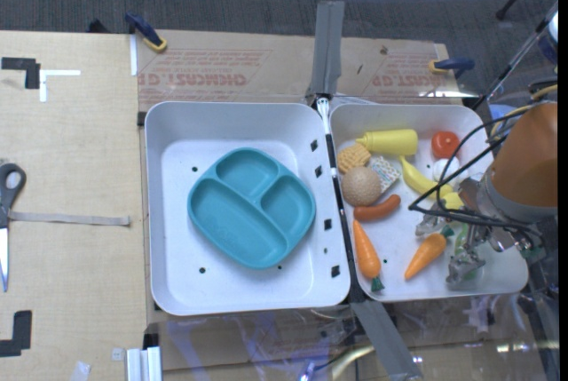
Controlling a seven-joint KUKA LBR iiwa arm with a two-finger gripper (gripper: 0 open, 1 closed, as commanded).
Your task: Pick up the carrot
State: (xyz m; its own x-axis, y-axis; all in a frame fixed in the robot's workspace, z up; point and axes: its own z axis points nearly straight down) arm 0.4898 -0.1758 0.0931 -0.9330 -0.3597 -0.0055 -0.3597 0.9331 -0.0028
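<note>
In the right bin (510, 280), two carrots lie: one (366, 251) beside the left wall, another (425, 254) mid-floor, tilted, with bare floor between them. The claw (465, 266) hangs near the front-right rim, just beside the second; whether spread, I cannot tell.

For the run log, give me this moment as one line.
gripper: over right bin, front corner | carrots: lying in bin, not held | tray: left bin

Two carrots (366, 253), two bins (160, 219)
</note>
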